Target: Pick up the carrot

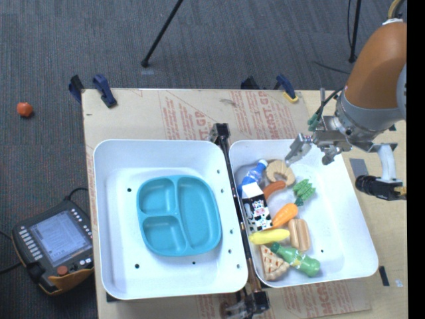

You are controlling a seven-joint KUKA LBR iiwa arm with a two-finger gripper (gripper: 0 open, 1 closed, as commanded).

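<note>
The carrot (286, 214), orange with a green leafy top (305, 190), lies slanted in the right bin (345, 205) among other toy foods. My gripper (313, 149) hangs above the bin's far edge, up and to the right of the carrot. Its two fingers stand apart with nothing between them, well clear of the carrot.
Around the carrot lie a milk carton (255, 205), a blue bottle (252, 174), a donut (279, 173), a banana (269, 236), a hot dog (299, 234), a waffle slice (273, 262) and a green vegetable (299, 259). The left bin (113, 178) holds a blue divided plate (178, 215).
</note>
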